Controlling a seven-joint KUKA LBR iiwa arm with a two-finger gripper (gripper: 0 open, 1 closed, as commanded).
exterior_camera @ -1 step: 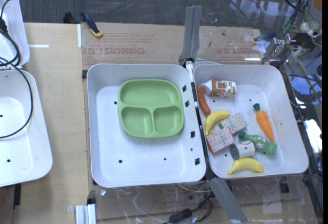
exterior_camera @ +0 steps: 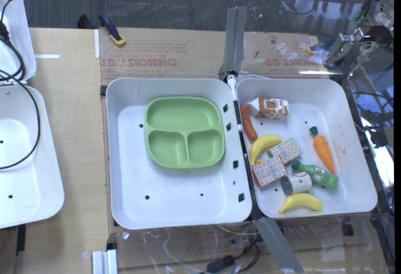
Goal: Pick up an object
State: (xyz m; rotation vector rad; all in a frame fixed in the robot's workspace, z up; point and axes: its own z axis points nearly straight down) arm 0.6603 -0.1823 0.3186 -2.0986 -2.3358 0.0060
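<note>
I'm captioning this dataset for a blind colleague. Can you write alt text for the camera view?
Two shallow white bins sit side by side on a bench, seen from above. The left bin holds a green divided plate; the right bin holds a jumble of toy food: two bananas, a carrot, a green bottle and small cartons.

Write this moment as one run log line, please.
phase: before pick | left bin: green tray | right bin: two bananas, carrot, bottle, cartons | held: nothing seen
</note>
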